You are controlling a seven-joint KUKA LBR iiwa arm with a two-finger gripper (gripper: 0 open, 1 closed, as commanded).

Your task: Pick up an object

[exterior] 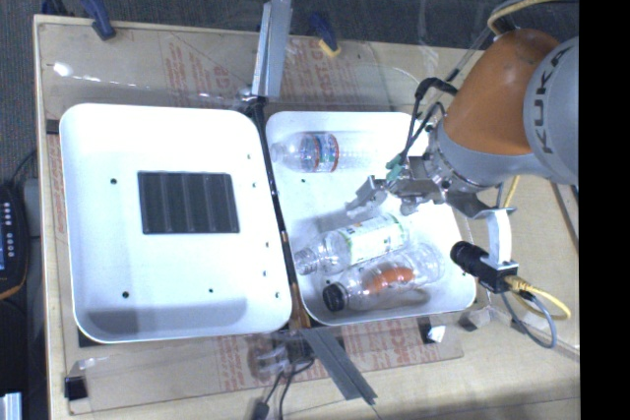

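Observation:
Three clear plastic bottles lie in the right bin (433, 128). One with a blue and red label (313, 152) rests near the far wall. A second with a white and green label (366, 241) lies in the middle. The third, with a black cap and orange contents (382, 282), sits along the near wall. My gripper (370, 196) hangs low over the bin's middle, just above the upper end of the white-labelled bottle. I see nothing held in it. The grey and orange arm (507, 108) covers the bin's right side.
The left bin (98, 143) has a dark ribbed rectangle (187, 203) on its floor. A metal bar (272, 44) and blue clamps (98, 15) stand at the bench's far edge. A black fitting with a yellow cable (492, 268) hangs beside the right bin's near-right corner.

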